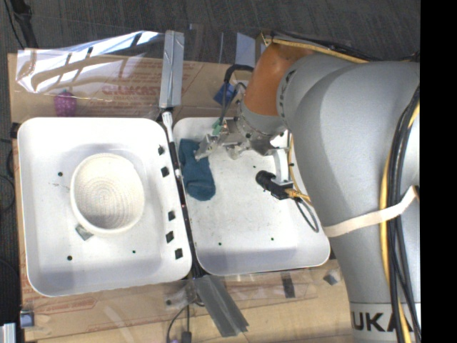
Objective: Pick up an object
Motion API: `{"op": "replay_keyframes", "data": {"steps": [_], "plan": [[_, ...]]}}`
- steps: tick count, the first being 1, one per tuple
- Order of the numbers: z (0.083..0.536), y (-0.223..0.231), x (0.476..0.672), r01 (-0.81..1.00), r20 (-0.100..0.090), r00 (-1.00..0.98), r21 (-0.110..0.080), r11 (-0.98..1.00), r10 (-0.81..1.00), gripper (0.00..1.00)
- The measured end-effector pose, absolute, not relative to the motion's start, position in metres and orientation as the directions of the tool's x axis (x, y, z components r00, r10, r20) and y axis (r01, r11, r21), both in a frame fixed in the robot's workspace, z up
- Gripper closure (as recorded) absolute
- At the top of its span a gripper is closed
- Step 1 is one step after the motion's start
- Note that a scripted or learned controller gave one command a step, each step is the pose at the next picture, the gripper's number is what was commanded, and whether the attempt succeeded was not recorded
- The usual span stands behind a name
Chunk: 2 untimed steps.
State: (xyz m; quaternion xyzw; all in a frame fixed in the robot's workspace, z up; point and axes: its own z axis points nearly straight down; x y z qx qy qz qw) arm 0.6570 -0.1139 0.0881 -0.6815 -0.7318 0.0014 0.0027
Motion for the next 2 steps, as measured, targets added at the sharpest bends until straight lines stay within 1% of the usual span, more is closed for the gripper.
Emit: {"op": "replay_keyframes", "data": {"steps": [1,2], "plan": [[0.091,-0.101,0.554,0.998,0.002,-0.065,-0.005,0.065,0.998,0.00],[0.092,-0.107,0.656,0.985,0.001,-0.174,-0.001,0.174,0.985,0.00]]}}
